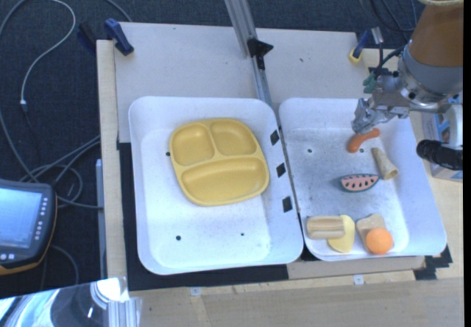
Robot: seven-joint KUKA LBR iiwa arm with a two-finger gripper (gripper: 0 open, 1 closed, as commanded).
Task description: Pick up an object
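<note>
Orange sausage [363, 141] lies just under the jaws; their spread cannot be told

I have 1 camera, fixed above the bench [184, 46] and tilted down at a slant, far enough back to take in both white bins whole. The left bin [147, 193] sits mid-frame, the right bin [419, 193] runs toward my right edge, where the arm [438, 31] enters. The near bench edge lies along the bottom; dark floor [51, 60] with cables fills the top and left.
</note>
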